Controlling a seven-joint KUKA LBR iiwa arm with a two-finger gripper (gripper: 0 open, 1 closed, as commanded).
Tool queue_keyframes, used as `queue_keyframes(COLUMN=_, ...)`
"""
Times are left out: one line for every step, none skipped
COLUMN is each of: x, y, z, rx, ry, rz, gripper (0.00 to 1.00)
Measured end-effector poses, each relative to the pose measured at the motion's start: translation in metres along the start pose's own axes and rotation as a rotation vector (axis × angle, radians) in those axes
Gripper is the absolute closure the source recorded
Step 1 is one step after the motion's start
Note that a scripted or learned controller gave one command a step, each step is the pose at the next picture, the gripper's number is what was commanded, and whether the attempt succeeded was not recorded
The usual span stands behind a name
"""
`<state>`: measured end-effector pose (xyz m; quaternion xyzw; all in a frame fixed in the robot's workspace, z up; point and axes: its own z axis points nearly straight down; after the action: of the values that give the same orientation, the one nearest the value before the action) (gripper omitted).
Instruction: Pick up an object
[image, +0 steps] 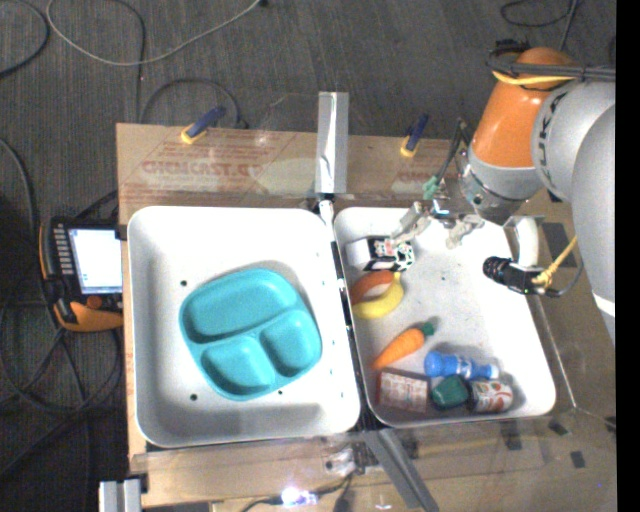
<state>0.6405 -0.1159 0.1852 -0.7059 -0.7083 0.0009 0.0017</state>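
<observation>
My gripper (437, 225) hangs over the far part of the right bin (520, 330), with its fingers spread open and nothing between them. A small black-and-white toy (386, 252) lies just left of and below the left fingertip (411, 223), apart from it. In front of the toy, a yellow banana (382, 301) curls around an orange-and-white round piece (370, 283). Toward the front of the bin lies an orange carrot (402, 345).
Along the right bin's front wall sit a brown packet (402, 390), a blue bottle (458, 364), a dark green piece (450, 394) and a small can (493, 397). The left bin (150, 300) holds a teal divided plate (252, 331).
</observation>
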Motion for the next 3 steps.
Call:
queue_keyframes(x=-0.041, y=0.018, z=0.013, rx=0.000, ry=-0.005, rz=-0.087, gripper=0.00)
queue_keyframes(x=-0.022, y=0.014, z=0.061, rx=-0.029, ry=-0.011, rz=-0.276, gripper=0.00)
queue_keyframes(x=0.004, y=-0.039, z=0.095, rx=-0.018, ry=-0.011, rz=-0.407, gripper=0.00)
